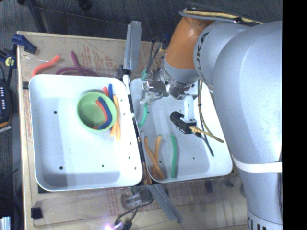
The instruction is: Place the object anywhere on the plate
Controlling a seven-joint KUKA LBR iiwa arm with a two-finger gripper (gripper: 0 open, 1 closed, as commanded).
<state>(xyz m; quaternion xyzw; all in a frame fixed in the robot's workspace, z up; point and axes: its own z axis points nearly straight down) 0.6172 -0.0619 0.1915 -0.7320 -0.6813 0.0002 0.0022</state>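
Grey arm [240, 80] bent over the right bin [211, 169], hand [152, 91] low by that bin's left wall.

Nearest the camera, the arm's thick grey body covers the right bin's right side. It folds at the orange band [184, 37] and turns the wrist down and leftwards. At the near end of this bin lie two orange sticks [156, 157] and a long green stick [173, 155]. Farther in, a short green stick [143, 114] lies just below the hand, against the left wall. Whether the hand is spread, pressed together or pinching that stick cannot be told. In the left bin [72, 157], the green plate [91, 110] carries coloured sticks [115, 119].
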